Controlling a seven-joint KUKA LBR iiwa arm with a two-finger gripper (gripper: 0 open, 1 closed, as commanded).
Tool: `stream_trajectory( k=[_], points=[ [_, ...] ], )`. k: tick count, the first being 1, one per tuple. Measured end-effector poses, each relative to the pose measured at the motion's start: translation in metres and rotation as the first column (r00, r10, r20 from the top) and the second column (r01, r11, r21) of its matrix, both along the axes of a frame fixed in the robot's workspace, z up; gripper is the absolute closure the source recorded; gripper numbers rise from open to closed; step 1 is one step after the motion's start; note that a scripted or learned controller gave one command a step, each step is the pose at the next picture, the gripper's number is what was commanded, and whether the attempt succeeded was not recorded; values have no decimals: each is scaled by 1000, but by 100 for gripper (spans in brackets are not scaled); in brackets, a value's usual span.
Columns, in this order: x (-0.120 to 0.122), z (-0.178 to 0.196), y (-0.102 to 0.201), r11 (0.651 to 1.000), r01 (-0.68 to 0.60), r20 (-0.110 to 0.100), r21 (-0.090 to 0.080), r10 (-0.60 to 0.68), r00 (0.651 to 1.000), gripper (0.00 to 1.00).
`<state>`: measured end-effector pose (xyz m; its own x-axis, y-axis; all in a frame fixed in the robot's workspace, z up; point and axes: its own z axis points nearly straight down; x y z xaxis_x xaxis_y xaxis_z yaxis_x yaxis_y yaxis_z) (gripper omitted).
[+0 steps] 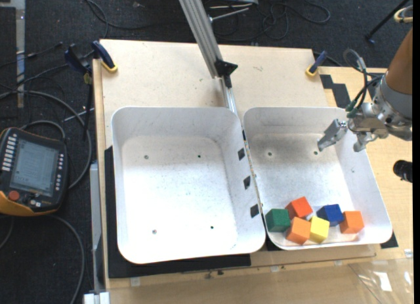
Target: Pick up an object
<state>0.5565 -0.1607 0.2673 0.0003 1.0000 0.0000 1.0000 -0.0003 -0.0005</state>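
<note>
Nearest you, along the front wall of the right bin (374, 184), the blocks are sitting in a tight cluster: a green block (277, 219) at the left end, an orange block (301, 207) just behind it, another orange block (299, 230) and a yellow block (319, 229) touching at the front, a blue block (331, 213) behind those, and a third orange block (352, 221) at the right end. None has a long axis to speak of; they are cubes, lying at mixed angles and crowding each other.

Farther back, the gripper (344, 137) is hanging over the bin's rear right part, its two fingers spread apart and carrying nothing. You are looking at a target that lies toward the front of the bin from the jaws, well apart from them.

Behind that, the arm (400, 92) is reaching in from the right edge, wrist bent so the fingers are pointing down and leftward into the bin. The left bin (118, 165) is lying beside it.
</note>
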Motion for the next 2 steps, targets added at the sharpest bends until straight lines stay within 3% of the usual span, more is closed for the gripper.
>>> stream_trajectory(
  k=[1,2],
  points=[
    [0,0,0,1000,0,0,0,0,1000,0],
    [24,-156,41,1000,-4,-6,2,4,1000,0]
  ],
)
